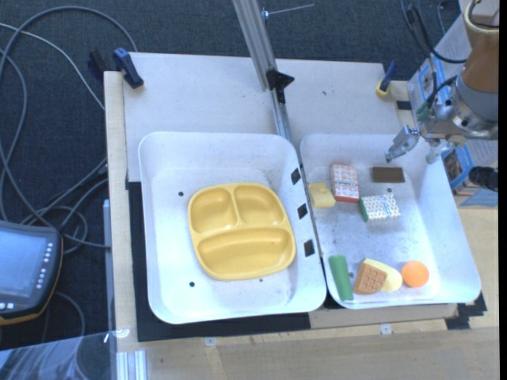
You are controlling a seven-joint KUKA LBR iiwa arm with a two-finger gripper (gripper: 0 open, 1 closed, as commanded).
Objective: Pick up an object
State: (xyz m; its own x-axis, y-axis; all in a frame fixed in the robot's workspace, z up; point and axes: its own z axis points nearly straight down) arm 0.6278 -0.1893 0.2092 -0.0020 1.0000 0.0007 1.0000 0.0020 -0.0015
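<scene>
White plastic, both shallow bins, side by side on the counter (206, 85); only one camera view, so everything comes from there.

Left bin (158, 212): holds a yellow plastic divided plate (242, 232), three compartments, lying flat near the middle, nothing on it.

Right bin (444, 212): this is where the pickable stuff sits, so the arm's over this side. Items spread apart w/ gaps, which should leave room for fingers: pale yellow soft block (322, 195) by the left wall, red-and-white patterned small box (344, 183) just beside it, green-and-white patterned box (381, 207) near centre, flat brown rectangular tile (388, 175) toward the back. Along the front wall: green cylindrical stick (340, 276), orange waffle-patterned piece on a yellow base (375, 278), orange ball (415, 274).

Tool (418, 143) hangs above the back right part of the right bin, fingers spread apart, nothing between them. Closest object is the brown tile, just below-left; prob the target, but that's a guess. Flat tile = likely hard to pinch.
</scene>
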